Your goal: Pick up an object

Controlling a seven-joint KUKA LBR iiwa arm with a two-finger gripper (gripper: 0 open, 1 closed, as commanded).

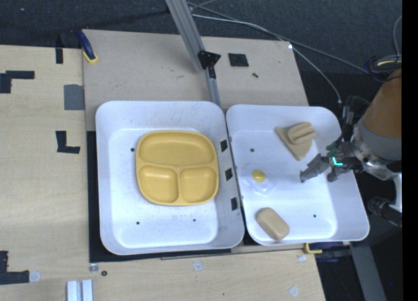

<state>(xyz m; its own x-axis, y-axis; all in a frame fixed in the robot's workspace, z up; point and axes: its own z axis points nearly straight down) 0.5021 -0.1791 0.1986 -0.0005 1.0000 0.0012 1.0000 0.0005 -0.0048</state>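
The right bin [339, 218] holds three things. A tan wedge-shaped block [297, 138] lies near its far side, a small yellow ball [258, 176] at its middle left, and a tan oblong piece [272, 223] by its near edge. My gripper [322, 173] hovers over the bin's right side, just below and right of the wedge. Its two dark fingers [309, 172] are spread, with nothing between them. The yellow ball lies well to its left.
The left bin [111, 221] carries a yellow three-section plate [176, 166]. A grey pole [186, 22] slants down from the top to the seam between the bins. Cables run across the dark floor behind the bench.
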